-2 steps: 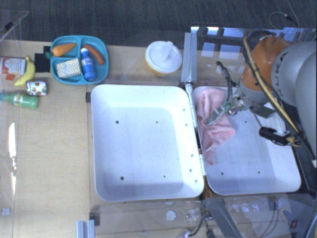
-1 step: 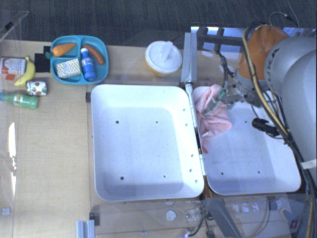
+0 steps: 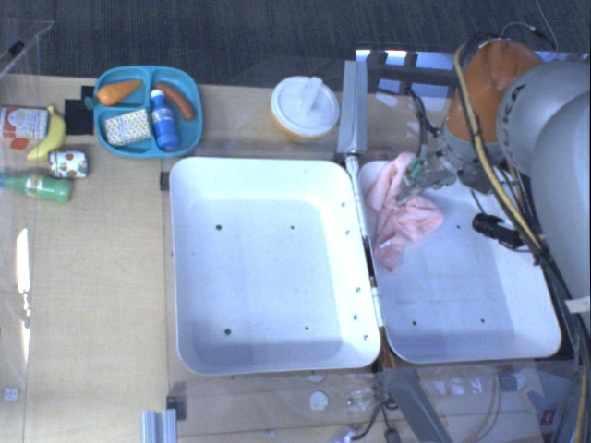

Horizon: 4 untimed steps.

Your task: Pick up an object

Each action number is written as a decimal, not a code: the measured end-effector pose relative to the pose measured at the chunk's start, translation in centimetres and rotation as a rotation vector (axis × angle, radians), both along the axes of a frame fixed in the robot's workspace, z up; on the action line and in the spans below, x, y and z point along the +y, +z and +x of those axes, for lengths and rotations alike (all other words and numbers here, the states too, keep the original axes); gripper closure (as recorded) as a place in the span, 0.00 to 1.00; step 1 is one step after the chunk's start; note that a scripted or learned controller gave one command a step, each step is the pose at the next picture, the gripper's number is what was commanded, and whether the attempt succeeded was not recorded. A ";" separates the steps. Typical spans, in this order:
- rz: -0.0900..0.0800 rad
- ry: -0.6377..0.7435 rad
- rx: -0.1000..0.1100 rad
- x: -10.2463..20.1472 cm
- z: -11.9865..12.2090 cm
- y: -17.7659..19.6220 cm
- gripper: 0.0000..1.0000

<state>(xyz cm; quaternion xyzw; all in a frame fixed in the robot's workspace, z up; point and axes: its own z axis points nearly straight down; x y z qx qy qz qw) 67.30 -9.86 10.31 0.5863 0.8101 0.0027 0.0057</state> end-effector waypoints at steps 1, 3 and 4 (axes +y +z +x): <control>0.004 0.002 0.008 0.2 -0.1 -0.1 0.00; 0.000 0.047 0.000 -1.2 0.1 0.1 1.00; 0.007 0.049 0.012 -0.9 -0.1 -0.1 0.00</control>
